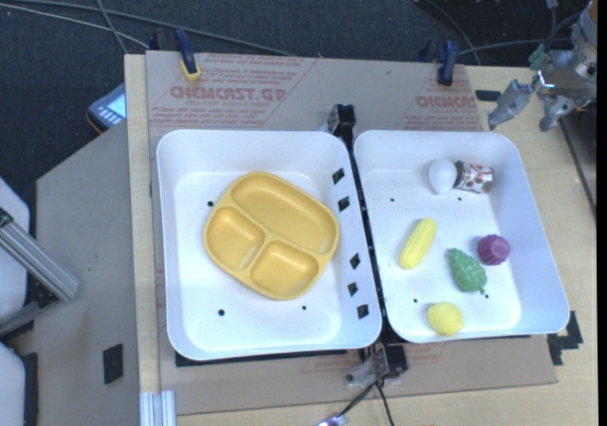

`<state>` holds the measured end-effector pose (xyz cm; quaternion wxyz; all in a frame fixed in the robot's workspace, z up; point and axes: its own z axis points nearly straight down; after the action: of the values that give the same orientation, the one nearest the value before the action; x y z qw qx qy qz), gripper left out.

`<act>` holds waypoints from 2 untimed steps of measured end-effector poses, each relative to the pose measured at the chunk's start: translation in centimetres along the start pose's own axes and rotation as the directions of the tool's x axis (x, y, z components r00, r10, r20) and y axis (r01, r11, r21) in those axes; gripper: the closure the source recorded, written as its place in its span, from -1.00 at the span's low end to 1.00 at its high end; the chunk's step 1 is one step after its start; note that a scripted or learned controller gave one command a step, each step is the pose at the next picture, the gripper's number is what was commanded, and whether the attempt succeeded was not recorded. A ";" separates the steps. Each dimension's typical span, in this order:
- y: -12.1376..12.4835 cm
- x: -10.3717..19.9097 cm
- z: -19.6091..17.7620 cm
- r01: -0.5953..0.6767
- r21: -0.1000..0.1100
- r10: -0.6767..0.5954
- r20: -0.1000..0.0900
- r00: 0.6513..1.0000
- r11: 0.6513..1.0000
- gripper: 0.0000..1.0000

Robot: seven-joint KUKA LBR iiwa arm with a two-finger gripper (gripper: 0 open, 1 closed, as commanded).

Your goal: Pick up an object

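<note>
Toys are lying in the right bin: a yellow corn, a green toy, a purple toy, a yellow lemon and a white toy with a red part. A yellow divided plate is sitting in the left bin. The gripper is hanging above the bench past the right bin's far corner, jaws apart, gripping nothing.

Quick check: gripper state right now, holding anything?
Gripper: jaws open, holding nothing, up past the far right corner of the right bin.
</note>
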<state>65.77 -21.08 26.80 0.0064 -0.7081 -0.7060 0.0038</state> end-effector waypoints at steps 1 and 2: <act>0.2 0.1 -0.9 0.003 -0.014 -0.003 0.004 1.000 1.000 -1.00; 0.5 -0.1 5.3 0.003 -0.009 -0.003 0.002 1.000 1.000 -1.00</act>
<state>66.25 -21.20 21.50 0.0026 -0.7071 -0.7071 0.0015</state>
